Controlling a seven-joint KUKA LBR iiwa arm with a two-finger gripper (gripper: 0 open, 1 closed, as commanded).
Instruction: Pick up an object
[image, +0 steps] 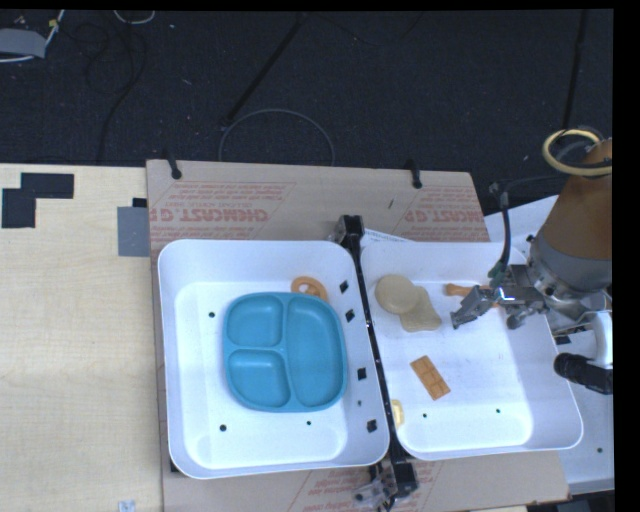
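Note:
My gripper (493, 312) hangs over the right side of the right bin (500, 430), its dark fingers spread apart and open with nothing between them. Just left of it lies a small orange piece (457, 290). Further left, a beige round lump (405, 301) rests near the bin's back left. An orange rectangular cracker (430, 377) lies mid-bin, in front of the gripper and to its left. A small yellow bit (397, 411) sits against the bin's left wall.
The left bin (190, 430) holds a blue divided plate (283, 351) and an orange ring-shaped piece (309, 288) behind it. A black divider (366, 340) joins the bins. The grey arm with its orange band (585, 215) stands at the right.

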